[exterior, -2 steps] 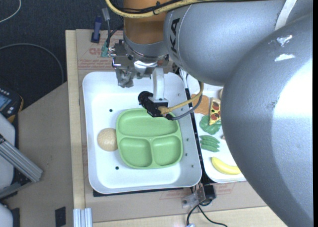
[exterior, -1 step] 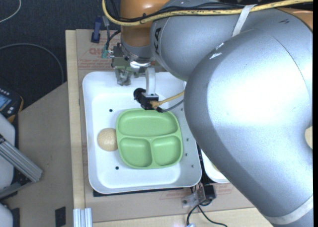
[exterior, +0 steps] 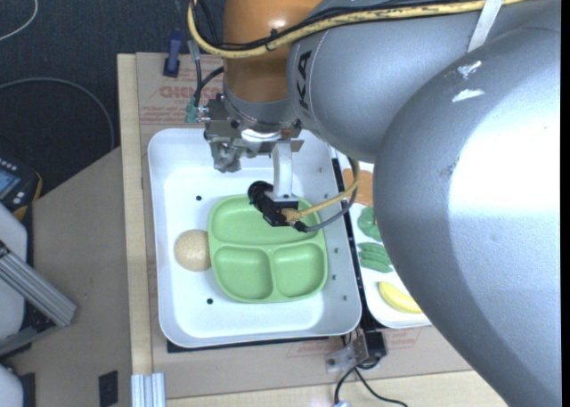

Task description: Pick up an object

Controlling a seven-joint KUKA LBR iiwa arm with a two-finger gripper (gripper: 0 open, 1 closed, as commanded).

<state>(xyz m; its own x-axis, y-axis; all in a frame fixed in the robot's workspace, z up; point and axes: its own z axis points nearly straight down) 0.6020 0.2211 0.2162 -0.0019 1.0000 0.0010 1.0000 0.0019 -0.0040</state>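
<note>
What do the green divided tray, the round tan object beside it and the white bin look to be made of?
The green three-compartment tray looks like moulded plastic with a smooth, slightly matte finish and rounded compartment edges. The round tan ball-like object has a dull, mottled surface; it could be foam or a toy bread roll, hard to tell. The shallow white bin appears to be glossy rigid plastic, with soft highlights along its rim.

Blue clip-like thing [exterior: 173, 53] on cardboard [exterior: 142, 245]
</note>
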